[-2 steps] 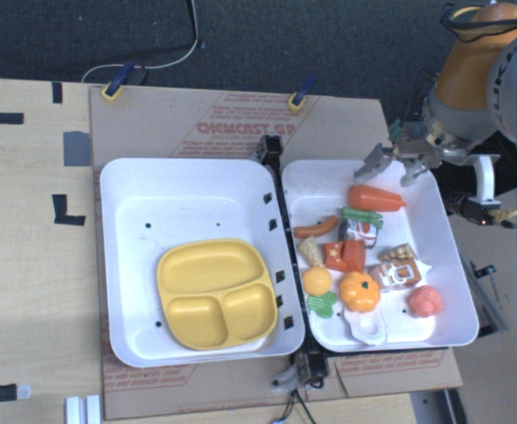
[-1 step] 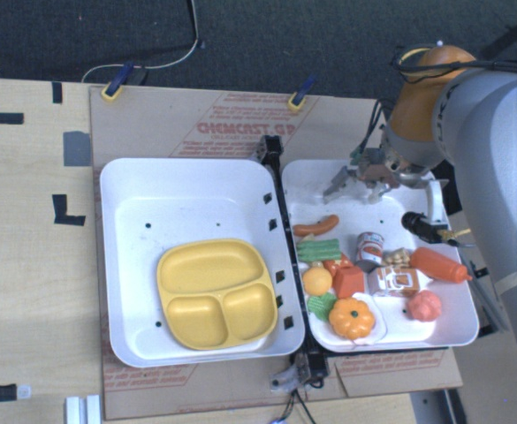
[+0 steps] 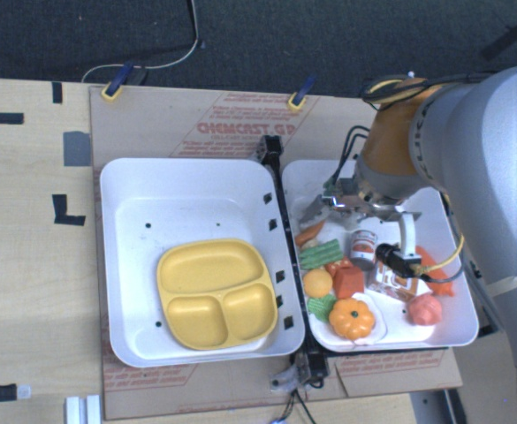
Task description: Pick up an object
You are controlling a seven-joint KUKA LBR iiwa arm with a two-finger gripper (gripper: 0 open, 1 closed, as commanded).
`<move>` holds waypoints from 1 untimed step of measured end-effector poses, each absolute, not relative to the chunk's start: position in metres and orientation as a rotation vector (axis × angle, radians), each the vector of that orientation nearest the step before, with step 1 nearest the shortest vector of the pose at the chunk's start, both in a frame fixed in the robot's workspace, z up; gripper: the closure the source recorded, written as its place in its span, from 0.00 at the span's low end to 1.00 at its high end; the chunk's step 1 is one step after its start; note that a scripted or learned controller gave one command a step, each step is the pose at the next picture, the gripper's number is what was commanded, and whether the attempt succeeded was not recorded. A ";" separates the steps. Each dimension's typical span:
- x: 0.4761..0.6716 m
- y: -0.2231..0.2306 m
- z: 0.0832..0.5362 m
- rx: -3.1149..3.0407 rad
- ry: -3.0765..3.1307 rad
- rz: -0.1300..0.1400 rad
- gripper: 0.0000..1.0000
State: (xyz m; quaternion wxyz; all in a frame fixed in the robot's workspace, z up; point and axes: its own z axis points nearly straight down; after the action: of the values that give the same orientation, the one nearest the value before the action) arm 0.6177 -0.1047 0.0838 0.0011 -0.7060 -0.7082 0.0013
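The right bin (image 3: 452, 329) holds a heap of toy food. In it are an orange pumpkin (image 3: 353, 319), a yellow lemon (image 3: 317, 283), a red block (image 3: 348, 281), a green ridged piece (image 3: 320, 254), a pink lump (image 3: 424, 309) and a small red and white can (image 3: 361, 246). My gripper (image 3: 368, 223) hangs low over the middle of this bin, just above the can. The wrist hides what is directly below it. I see nothing clearly held.
The left bin (image 3: 134, 201) holds a yellow divided plate (image 3: 216, 291). A black divider (image 3: 280, 228) runs between the bins. The grey arm (image 3: 479, 166) covers the right bin's far right corner. Cardboard (image 3: 223, 126) lies under both bins.
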 end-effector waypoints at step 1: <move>0.603 -0.094 0.085 -2.221 -2.224 0.002 0.00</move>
State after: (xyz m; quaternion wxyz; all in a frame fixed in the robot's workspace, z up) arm 0.6031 -0.0941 0.0850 -0.0005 -0.7067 -0.7075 0.0005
